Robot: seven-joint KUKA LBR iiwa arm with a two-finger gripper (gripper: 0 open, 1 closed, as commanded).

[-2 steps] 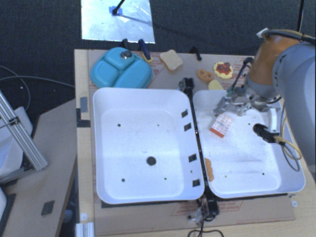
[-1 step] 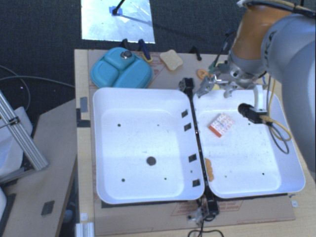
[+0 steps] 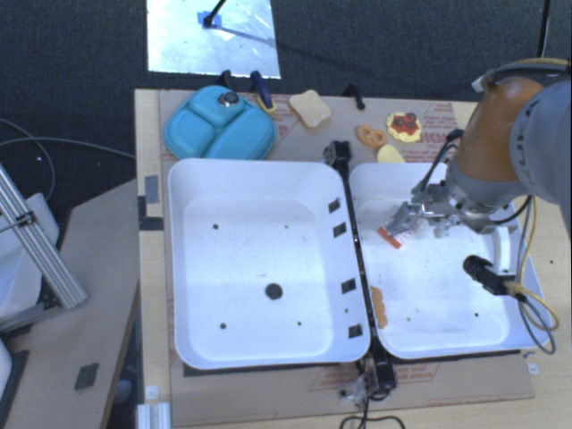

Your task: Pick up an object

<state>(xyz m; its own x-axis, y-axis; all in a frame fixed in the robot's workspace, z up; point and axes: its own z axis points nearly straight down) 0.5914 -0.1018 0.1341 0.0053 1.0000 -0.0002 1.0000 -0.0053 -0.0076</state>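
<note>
Two white bins (image 3: pixel 259 172), one tool (image 3: pixel 399 224)

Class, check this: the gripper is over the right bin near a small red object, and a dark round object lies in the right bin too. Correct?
One error. The camera view shows the dark round object in the left bin, not the right bin. The gripper is over the right bin near the small red object.
</note>
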